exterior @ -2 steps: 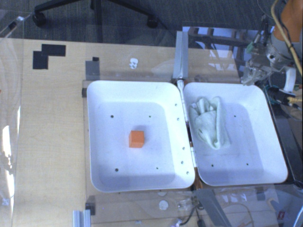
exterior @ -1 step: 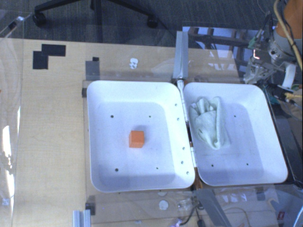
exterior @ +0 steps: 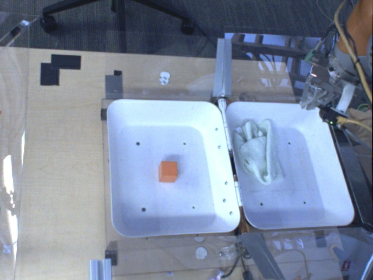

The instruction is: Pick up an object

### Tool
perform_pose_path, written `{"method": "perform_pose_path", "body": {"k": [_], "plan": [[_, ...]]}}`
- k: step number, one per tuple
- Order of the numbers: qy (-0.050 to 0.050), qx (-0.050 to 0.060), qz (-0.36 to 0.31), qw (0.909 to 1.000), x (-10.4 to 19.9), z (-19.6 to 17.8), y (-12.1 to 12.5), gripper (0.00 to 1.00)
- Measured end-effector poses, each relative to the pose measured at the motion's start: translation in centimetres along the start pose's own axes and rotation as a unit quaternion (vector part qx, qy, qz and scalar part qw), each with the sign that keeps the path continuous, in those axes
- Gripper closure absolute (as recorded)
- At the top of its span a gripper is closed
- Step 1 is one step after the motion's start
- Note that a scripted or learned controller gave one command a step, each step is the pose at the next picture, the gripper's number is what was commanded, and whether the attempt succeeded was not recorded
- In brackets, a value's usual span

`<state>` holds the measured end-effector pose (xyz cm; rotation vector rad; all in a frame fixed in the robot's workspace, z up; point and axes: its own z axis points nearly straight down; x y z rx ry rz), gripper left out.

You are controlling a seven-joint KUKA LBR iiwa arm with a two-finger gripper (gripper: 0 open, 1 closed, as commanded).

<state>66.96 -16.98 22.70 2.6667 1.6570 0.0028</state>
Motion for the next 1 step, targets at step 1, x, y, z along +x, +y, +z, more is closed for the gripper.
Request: {"method": "perform_pose_path", "body": {"k": [1], "plan": [[0.000, 0.000, 0.067, 0.9977, -1.70, -0.83, 0.85, 1.00]]}}
